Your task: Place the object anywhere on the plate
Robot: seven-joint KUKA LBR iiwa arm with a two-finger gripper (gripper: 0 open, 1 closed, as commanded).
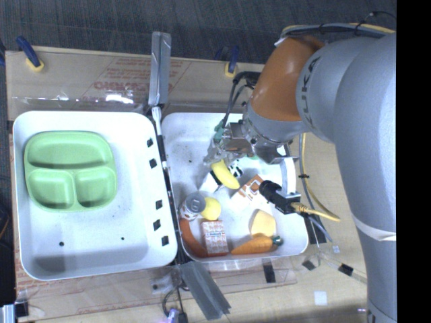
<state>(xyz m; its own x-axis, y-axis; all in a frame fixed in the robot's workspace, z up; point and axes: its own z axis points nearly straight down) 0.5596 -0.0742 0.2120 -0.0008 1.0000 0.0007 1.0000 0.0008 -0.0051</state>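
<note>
You've got the gripper (225,155) down in the right bin (176,134), fingers closed on the banana (225,174), which hangs below them, long axis slanting upper-left to lower-right. The green plate (69,169) sits in the left bin (128,242).

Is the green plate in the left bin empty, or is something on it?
Empty: the green plate shows three bare compartments. The toy foods lie in the right bin.
</note>
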